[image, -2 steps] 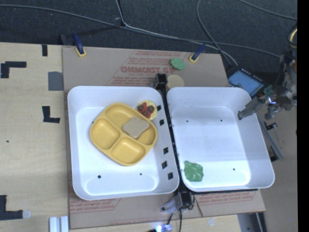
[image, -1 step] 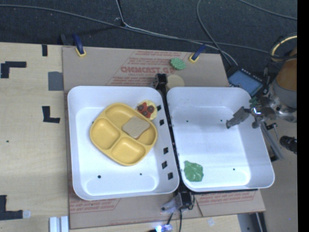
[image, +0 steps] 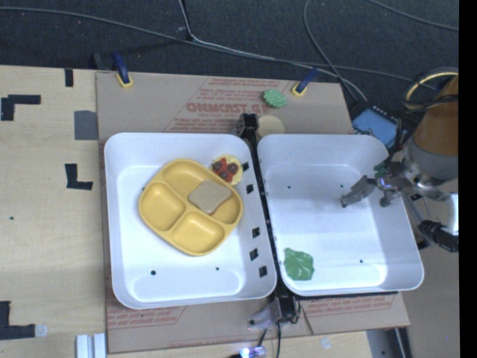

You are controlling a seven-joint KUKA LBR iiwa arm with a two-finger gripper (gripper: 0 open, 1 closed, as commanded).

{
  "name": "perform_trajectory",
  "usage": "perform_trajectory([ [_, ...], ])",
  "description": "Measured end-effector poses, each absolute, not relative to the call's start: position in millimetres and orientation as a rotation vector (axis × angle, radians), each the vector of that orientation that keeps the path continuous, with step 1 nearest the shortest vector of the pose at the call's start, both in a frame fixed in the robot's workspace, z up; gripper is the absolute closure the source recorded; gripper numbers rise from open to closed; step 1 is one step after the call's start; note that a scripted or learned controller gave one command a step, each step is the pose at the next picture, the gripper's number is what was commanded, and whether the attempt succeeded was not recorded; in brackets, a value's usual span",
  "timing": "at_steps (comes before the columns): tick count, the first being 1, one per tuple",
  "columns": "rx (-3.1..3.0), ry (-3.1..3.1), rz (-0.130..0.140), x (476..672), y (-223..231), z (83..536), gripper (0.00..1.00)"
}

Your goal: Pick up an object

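Looking at the gripper [image: 358, 194] first: it's over the right bin [image: 335, 155], around 3 o'clock of that bin, poking in from the right edge w/ the arm [image: 432, 136] behind it. Honestly can't tell if it's open or closed, it's just a dark grey stub from this angle, and nothing visibly sits in it.

Closest thing to grab imo is the green leaf [image: 299, 264], lying flat on the bin floor at about 7 o'clock of the right bin, near the front left corner, well apart from the gripper.

What could go wrong:
- leaf looks thin, floppy and pressed flat, so a grab prob slides over the top or pinches nothing
- it's close to the bin wall and the divider between bins, so coming down there risks clipping the rim
- a miss could shove it tighter into the corner

Other candidates are in the left bin [image: 123, 200]: a yellow tray [image: 168, 207] w/ compartments sitting near centre, a tan slice of bread [image: 209, 195] in the tray's 2 o'clock compartment, and a small red-and-yellow toy [image: 227, 168] at 1 o'clock, touching the tray's edge. Those are further off, across the divider. The tray looks too wide to grip except by its rim.

Also a green scrubber thing [image: 274, 98] out on the cardboard [image: 149, 103] at 12 o'clock, outside both bins.
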State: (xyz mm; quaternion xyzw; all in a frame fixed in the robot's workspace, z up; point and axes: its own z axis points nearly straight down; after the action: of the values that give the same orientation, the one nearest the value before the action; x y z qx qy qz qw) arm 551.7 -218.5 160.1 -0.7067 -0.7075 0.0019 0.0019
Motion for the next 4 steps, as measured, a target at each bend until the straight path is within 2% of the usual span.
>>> perform_trajectory([
  [1, -2.216, -2.22, 0.005, 553.0, -208, 109, 0.0],
  [2, -2.218, -2.224, 0.002, 554.3, -209, 123, 1.0],
  [4, -2.223, -2.226, -0.002, 541.7, -208, 218, 1.0],
])
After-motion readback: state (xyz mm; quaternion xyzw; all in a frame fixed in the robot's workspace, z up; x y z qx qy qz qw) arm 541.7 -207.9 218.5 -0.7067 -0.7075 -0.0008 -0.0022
